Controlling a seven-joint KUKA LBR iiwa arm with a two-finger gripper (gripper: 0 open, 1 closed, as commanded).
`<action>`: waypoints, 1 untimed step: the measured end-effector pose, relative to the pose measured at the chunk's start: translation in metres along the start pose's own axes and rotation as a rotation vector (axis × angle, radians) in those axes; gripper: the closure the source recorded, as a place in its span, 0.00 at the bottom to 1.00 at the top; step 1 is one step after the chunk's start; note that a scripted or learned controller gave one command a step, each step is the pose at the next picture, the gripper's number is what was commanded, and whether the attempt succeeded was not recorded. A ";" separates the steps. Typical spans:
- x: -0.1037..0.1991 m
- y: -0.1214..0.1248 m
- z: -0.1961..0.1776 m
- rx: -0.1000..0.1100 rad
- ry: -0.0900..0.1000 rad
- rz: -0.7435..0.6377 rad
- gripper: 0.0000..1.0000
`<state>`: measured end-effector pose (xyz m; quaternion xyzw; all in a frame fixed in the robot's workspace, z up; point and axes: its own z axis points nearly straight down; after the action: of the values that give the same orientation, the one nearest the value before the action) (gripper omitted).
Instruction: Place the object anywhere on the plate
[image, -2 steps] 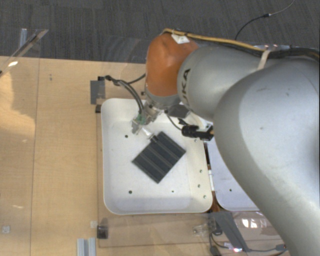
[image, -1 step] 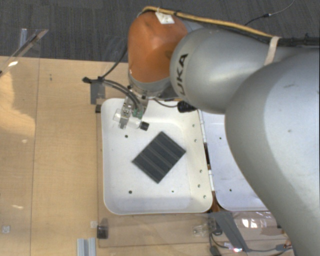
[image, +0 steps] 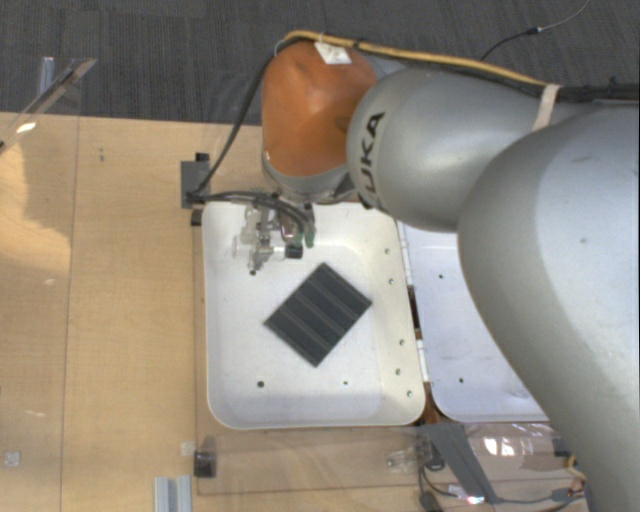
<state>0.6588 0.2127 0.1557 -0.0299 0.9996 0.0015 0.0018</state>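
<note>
A dark grey ribbed square plate (image: 318, 313) lies tilted like a diamond in the middle of the left white bin (image: 235, 390). My gripper (image: 268, 240) hangs below the orange wrist band over the bin's far left part, up and to the left of the plate and apart from it. A small dark piece with a green spot (image: 297, 243) sits by the gripper's right side; whether it is a held object or part of the tool is unclear.
The right white bin (image: 470, 340) lies beside the left one, largely covered by the grey arm (image: 500, 170). A black bracket (image: 193, 185) stands at the left bin's far corner. Wooden bench (image: 100, 300) stretches to the left. Cables and clips (image: 450, 470) lie at the front.
</note>
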 end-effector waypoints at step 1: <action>-0.010 0.000 0.058 -0.002 -0.005 -0.244 1.00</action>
<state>0.6689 0.2133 0.0973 -0.1514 0.9885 0.0022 0.0044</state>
